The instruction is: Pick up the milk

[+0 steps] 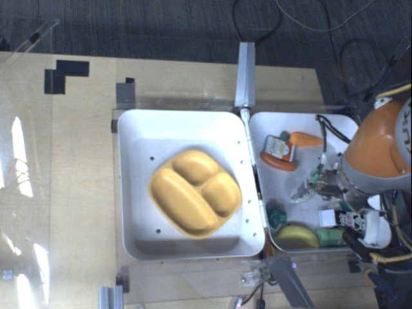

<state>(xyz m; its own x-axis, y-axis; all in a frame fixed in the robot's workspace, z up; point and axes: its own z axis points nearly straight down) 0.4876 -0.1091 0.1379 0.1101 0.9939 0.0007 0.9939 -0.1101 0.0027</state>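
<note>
Camera view: gripper point(309, 187) over rt bin point(275, 192), apart from milk point(277, 147).

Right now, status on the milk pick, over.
Gripper over middle of right bin, apart from milk. Milk near bin's far left corner, carrot and red sausage crowding it. Path between looks open.
</note>
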